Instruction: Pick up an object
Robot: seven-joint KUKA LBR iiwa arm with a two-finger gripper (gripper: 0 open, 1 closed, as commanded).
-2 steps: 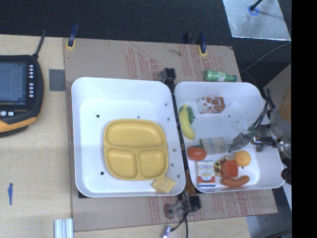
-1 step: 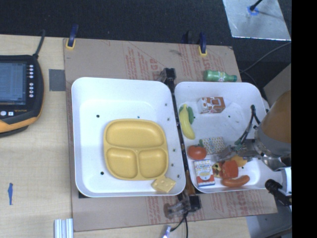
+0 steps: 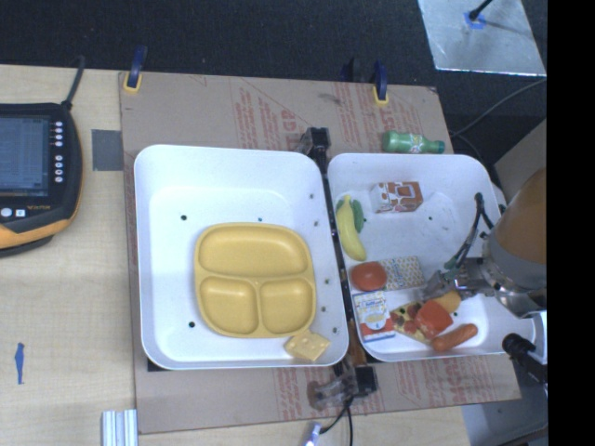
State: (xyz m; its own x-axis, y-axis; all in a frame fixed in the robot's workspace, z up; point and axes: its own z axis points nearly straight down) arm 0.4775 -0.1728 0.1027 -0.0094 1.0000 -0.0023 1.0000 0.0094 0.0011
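The gripper [image 3: 444, 291] sits low in the right bin [image 3: 437, 170], directly above a cluster of toy food: a red piece [image 3: 433, 318], a sausage [image 3: 454, 337] and a pizza slice [image 3: 405, 321]. Finger state cannot be determined. The arm [image 3: 521, 240] enters over the bin's right wall. A banana [image 3: 350, 230] lies along the left wall, with bare floor between it and the gripper

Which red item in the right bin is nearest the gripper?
The red round piece beside the gripper; the tomato lies farther left and the sausage lower.
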